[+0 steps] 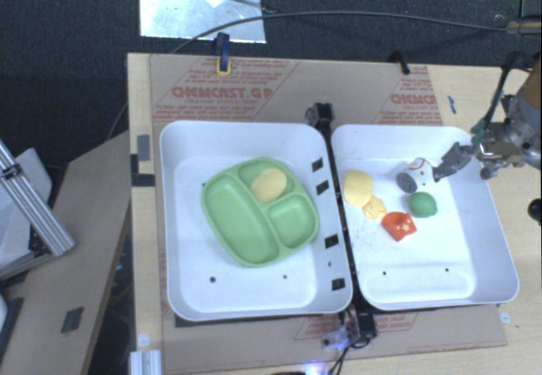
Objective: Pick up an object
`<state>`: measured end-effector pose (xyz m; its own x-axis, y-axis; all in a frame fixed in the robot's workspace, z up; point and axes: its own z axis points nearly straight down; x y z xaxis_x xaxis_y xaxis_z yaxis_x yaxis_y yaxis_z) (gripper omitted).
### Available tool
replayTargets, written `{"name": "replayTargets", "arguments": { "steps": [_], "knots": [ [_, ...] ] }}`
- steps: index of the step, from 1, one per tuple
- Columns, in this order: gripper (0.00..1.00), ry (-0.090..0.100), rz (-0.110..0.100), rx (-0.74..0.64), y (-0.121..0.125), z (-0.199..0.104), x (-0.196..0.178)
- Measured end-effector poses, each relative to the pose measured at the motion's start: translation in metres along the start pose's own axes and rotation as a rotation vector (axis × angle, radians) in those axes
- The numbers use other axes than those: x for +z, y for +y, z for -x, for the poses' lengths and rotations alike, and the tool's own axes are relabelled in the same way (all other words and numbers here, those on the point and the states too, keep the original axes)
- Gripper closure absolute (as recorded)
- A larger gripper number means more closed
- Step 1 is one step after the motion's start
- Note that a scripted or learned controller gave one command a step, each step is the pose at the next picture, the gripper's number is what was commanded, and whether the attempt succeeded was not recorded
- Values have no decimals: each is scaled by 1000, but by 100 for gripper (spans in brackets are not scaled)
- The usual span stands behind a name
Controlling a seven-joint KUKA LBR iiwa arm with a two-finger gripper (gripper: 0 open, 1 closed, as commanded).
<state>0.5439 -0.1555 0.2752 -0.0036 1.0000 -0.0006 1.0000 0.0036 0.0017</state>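
Observation:
The right bin (pixel 474 280) holds several small objects in its upper half: a pale yellow lump (pixel 357 187), a smaller yellow piece (pixel 374 209), a red piece (pixel 398 225), a green ball (pixel 423 204), a grey pebble-like piece (pixel 406 182) and a small white and orange bit (pixel 417 166). My gripper (pixel 466 163) hangs over the upper right part of this bin, just right of the grey piece and the green ball. Nothing shows in its grasp.
The left bin (pixel 195 280) holds a green divided plate (pixel 254 234) with a yellow object (pixel 269 184) in its upper compartment. A black divider with clips (pixel 332 195) runs between the bins. Cables (pixel 356 16) cross the dark floor behind the bench.

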Motion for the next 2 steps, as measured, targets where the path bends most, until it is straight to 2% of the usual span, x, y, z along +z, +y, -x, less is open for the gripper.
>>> {"name": "replayTargets", "arguments": {
  "steps": [2],
  "knots": [
    [0, 1, -3, 1, 6, -8, 91]
  ]
}}
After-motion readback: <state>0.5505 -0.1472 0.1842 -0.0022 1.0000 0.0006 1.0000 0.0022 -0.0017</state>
